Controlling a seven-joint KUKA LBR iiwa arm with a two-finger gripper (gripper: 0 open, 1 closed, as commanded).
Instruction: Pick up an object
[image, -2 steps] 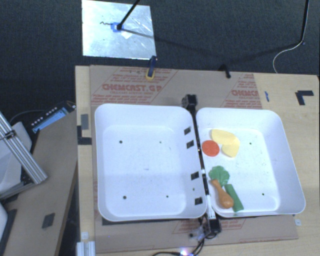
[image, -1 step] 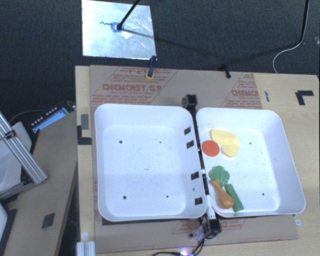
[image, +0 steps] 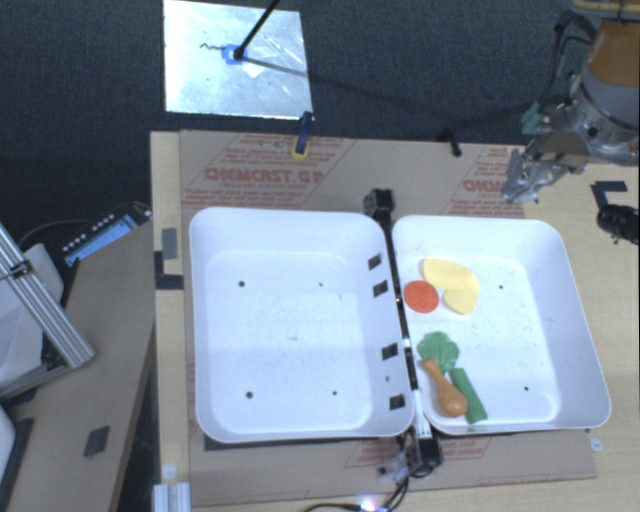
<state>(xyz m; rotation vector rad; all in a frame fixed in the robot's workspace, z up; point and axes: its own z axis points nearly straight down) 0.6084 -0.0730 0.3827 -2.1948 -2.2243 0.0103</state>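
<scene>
Gripper (image: 522, 186) hangs past the right bin's (image: 560, 250) far rim, nothing in it; can't tell its state. Toy food (image: 448, 283) sits in that bin's left part. Cardboard (image: 262, 172) underneath reads "CHEMCAST GP".

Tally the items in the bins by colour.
Yellow: 2, one piece overlapping another
Red-orange: 1, round piece
Green: 2, leafy piece and stick
Orange-brown: 1, club-shaped piece
Total: 6, all in the right bin

Silver sheet (image: 237, 58) on dark carpet, brown cardboard (image: 270, 172) under bins
</scene>
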